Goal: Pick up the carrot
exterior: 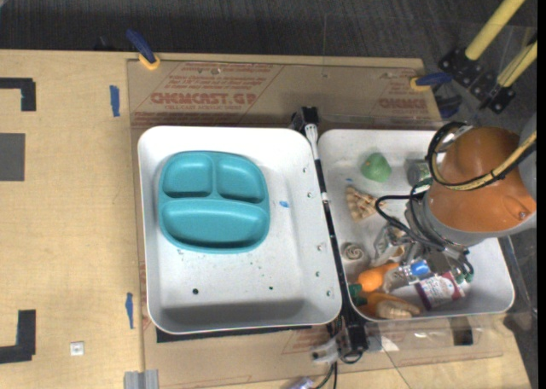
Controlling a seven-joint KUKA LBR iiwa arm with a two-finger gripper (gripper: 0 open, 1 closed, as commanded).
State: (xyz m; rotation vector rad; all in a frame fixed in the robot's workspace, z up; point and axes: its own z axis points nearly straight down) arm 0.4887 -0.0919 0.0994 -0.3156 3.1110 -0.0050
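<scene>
The carrot is a small orange piece with a green end. It lies near the front left of the right bin. My gripper hangs low over that bin, just above and to the right of the carrot, below the orange wrist band. Cables and the wrist body cover much of the gripper, and I cannot make out whether it touches the carrot.
The left bin holds a teal divided plate. In the right bin lie a green lump, a beige shell, a small spiral shell, a bottle with a purple label and a tan roll, crowded around the carrot.
</scene>
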